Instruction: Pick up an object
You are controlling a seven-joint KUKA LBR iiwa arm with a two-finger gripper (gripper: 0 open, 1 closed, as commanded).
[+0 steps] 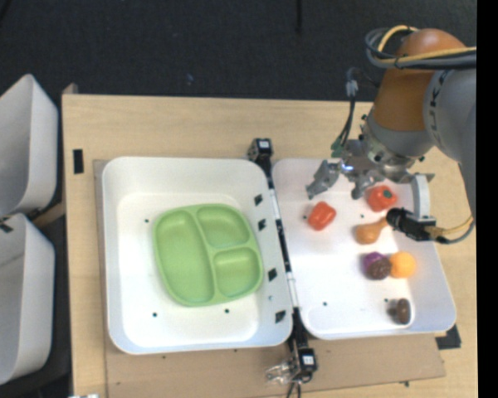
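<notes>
A small red, rounded object (320, 215) lies in the right bin (332, 305), just below the claw (342, 177), whose fingers are spread with nothing between them. The left bin (124, 305) holds a green divided plate (207, 254); the right also holds orange, purple and brown pieces.

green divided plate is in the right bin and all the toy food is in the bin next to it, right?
Not quite. The camera view shows the green divided plate in the left bin, not the right one. The rest holds: the toy food, such as the red piece and the orange ball, lies in the neighbouring right bin, where the gripper hangs.
</notes>
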